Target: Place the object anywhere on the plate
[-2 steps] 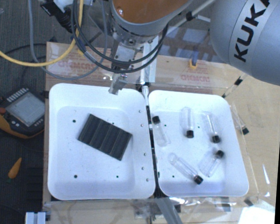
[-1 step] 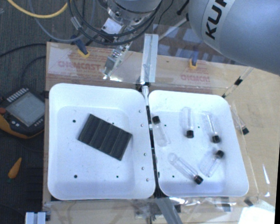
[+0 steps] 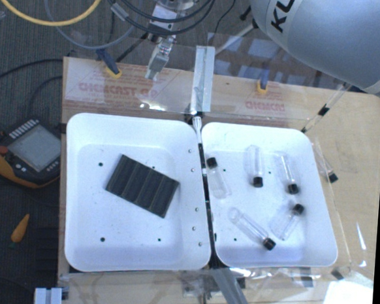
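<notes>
Claw (image 3: 159, 55) at upper centre, state indeterminable. Recommended: descend squarely over one vial (image 3: 251, 226), lower right; carry to dark plate (image 3: 141, 185).

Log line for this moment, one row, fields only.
gripper: above bins' far edge, carrying nothing | plate: left bin, bare | vials: five, right bin | placement: not done

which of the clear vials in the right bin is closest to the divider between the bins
The vial lying against the right bin's left wall, black cap uppermost; the other four lie farther right.
</notes>
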Tool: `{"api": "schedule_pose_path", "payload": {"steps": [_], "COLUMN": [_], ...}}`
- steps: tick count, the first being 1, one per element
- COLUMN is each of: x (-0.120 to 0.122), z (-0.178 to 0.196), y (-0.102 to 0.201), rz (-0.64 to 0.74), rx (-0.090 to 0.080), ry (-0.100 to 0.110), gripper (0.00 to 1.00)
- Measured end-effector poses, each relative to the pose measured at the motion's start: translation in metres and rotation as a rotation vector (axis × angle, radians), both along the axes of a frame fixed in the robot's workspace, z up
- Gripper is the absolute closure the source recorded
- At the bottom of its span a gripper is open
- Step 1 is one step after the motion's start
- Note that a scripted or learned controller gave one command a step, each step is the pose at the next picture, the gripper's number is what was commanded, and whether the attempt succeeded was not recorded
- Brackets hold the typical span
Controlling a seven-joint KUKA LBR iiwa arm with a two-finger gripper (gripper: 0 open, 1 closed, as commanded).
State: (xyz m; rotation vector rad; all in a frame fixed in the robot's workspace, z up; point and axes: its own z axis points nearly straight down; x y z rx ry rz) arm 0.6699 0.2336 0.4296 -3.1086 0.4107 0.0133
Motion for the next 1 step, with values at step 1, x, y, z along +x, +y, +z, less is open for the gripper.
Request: {"api": "schedule_pose_path", "payload": {"steps": [1], "x": [0.0018], "z": [0.0048], "y": [0.0004], "rz": [-0.005], "rx": [0.007], "ry": [0.009], "gripper": [1.00]}}
